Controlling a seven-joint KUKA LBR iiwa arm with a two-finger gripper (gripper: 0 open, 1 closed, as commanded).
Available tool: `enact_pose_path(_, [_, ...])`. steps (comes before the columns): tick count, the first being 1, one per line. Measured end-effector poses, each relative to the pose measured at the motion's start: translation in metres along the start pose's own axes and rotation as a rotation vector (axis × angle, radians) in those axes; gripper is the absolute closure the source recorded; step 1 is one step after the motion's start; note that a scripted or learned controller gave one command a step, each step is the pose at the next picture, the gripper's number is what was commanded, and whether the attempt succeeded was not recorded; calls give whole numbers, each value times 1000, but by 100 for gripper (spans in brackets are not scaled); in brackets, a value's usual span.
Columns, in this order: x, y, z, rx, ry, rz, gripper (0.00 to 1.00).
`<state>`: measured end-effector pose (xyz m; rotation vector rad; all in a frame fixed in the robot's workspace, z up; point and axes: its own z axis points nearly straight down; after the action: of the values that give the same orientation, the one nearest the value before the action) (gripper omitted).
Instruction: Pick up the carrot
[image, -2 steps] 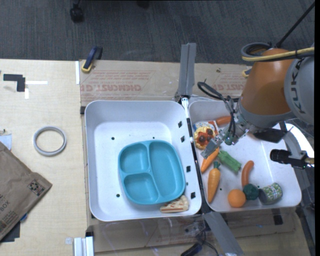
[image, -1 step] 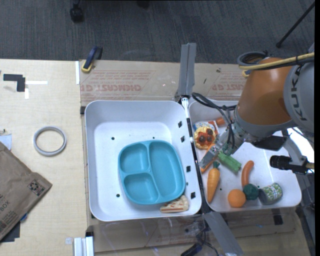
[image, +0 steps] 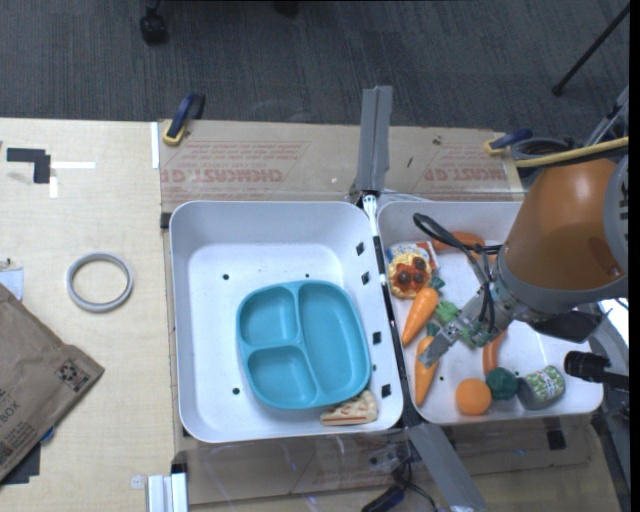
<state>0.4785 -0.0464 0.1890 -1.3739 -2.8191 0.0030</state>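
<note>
The left bin (image: 200, 300) holds a blue divided plate (image: 302, 343); the right bin (image: 575, 400) holds carrots (image: 420, 315), where the tool (image: 447, 335) hangs, grip state unclear.

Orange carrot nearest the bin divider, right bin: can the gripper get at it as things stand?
Probably yes. The upper orange carrot lies uncovered on top beside the gripper. A second carrot and a pizza-slice toy crowd its ends.

Single fixed camera above bench (image: 80, 200), looking down slantwise on both bins (image: 200, 330).
</note>
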Motion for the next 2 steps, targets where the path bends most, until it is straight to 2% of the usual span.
enact_pose_path(1, [-59, -19, 100, -2, -1, -248, 0])
enact_pose_path(2, [-82, 28, 99, -3, -2, -133, 0])
